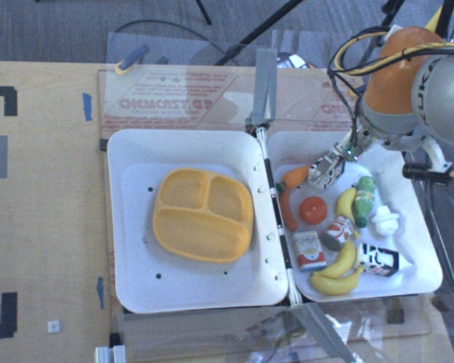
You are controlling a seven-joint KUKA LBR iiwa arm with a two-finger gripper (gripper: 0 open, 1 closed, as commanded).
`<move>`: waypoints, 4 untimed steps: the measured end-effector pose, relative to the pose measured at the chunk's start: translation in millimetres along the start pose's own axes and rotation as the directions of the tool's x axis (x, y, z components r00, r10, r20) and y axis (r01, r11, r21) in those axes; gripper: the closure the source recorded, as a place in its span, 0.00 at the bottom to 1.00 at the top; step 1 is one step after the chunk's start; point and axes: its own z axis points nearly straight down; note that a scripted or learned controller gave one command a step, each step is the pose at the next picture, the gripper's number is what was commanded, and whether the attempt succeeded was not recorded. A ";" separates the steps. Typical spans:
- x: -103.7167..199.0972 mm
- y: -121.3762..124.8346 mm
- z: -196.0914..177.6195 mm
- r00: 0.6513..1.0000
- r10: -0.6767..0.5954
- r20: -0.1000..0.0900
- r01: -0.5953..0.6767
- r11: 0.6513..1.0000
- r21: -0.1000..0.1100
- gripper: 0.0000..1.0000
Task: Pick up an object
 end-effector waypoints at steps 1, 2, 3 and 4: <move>38.6 -10.4 12.1 1.000 -0.028 0.002 0.028 0.999 -0.020 0.00; 37.6 -11.7 2.3 1.000 -0.024 0.000 0.024 1.000 -0.020 1.00; 81.8 49.9 -80.7 0.999 0.038 -0.012 -0.038 0.999 -0.018 1.00; 81.9 49.8 -80.5 0.999 0.037 -0.012 -0.038 0.999 -0.017 0.00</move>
